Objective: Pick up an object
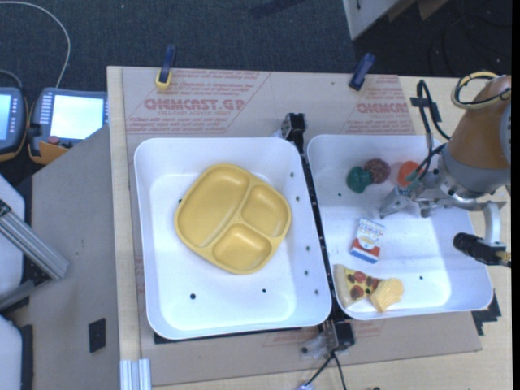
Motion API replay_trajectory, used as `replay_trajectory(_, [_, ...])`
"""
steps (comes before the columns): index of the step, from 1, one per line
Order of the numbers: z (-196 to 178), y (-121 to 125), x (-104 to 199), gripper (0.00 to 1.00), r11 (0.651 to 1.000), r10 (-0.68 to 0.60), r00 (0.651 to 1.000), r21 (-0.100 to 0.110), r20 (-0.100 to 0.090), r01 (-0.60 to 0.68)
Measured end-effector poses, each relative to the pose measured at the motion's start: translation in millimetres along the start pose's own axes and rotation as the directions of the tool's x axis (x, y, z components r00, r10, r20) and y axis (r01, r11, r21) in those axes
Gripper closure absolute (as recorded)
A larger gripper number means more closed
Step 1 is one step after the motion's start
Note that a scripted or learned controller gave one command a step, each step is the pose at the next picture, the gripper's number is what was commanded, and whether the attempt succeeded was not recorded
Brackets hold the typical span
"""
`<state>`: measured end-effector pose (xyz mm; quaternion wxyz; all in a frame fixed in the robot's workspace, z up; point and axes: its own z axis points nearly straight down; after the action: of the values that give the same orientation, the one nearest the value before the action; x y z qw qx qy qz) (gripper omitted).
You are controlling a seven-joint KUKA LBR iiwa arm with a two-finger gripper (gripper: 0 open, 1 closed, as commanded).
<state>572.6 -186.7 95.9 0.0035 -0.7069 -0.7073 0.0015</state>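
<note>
Right bin (pixel 422 291), item by item: you are seeing the claw (pixel 404 204) hanging low near the far edge, fingers apart and clamping nothing, probably lining up on the green ball (pixel 358 179), the dark red ball (pixel 376 169) or the orange piece (pixel 408 171); carton (pixel 368 240) mid-bin; pizza slice (pixel 370 287) at the near-left corner. Left bin (pixel 162 242): yellow tray (pixel 233 217)

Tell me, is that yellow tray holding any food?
Empty. The yellow tray shows three bare compartments; it lies flat in the left bin.
</note>
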Motion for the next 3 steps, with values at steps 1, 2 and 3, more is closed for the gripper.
replay_trajectory(1, [12.2,-0.4,0.4,0.00,1.000,0.001,1.000,-0.003,0.001,-0.001])
replay_trajectory(2, [0.5,0.6,0.1,1.00,1.000,0.001,1.000,-0.008,0.003,-0.001])
replay_trajectory(3, [-58.9,3.5,9.0,1.00,1.000,-0.002,1.000,-0.015,0.005,0.002])
